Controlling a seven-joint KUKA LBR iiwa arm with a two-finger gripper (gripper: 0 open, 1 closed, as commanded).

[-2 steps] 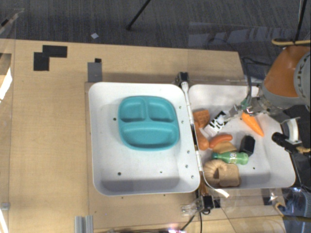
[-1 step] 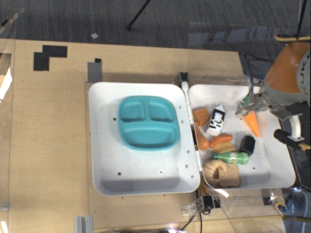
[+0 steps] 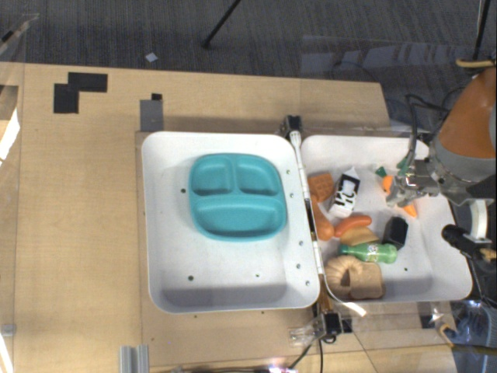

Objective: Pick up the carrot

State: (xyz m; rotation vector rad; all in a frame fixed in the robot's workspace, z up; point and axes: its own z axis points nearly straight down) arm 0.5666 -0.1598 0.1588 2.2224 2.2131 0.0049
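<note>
A wooden surface (image 3: 78,231) carried 2 shallow white bins side by side, seen from above at a slant.

Nearest in the right bin (image 3: 443,278) lay a brown, bread-like lump (image 3: 354,277) close to the near wall. Just beyond it rested a small green bottle (image 3: 370,251) on its side, with a small black block (image 3: 396,231) just to its right. Beyond the bottle lay a reddish sausage-shaped toy (image 3: 351,224), and to its left an orange piece (image 3: 324,227) sat against the dividing wall. Farther back were a tan cracker-like square (image 3: 321,185) and a white carton with black markings (image 3: 345,193), side by side.

The left bin (image 3: 167,270) held a teal divided plate (image 3: 236,195) with 3 compartments, near its middle.

The grey arm (image 3: 470,127), with its orange band, reached in from the right over the far right part of the right bin. Its pincer (image 3: 404,194) pointed down there, right at the carrot (image 3: 397,194), a small orange piece with a green top; whether the pincer was spread or pinching could not be told.

Far on the surface, black patches (image 3: 78,90) marked the left side.
</note>
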